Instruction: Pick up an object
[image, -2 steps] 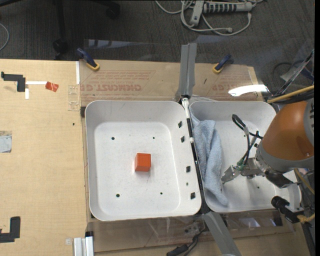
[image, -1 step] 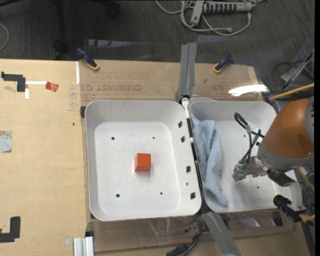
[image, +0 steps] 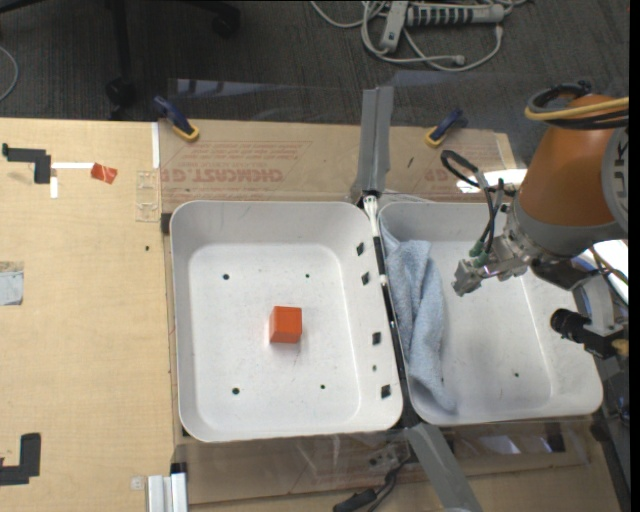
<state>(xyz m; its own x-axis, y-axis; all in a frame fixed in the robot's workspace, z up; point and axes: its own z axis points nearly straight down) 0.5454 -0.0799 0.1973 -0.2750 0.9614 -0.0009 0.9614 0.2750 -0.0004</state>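
Observation:
An orange-red block (image: 286, 325) sits on the floor of the left bin (image: 200, 300), a little left of its middle. A light blue cloth (image: 418, 315) lies crumpled along the left side of the right bin (image: 560, 395), draped against its wall. My gripper (image: 470, 277) hangs over the right bin, just right of the cloth's upper part, at the end of the grey arm with the orange band (image: 570, 170). I see nothing between its tips.
A grey divider strip (image: 376, 150) runs between the bins at the back. Clamps (image: 180, 125) hold the cardboard behind the bins. Cables (image: 480, 180) trail off the arm near the right bin's far wall.

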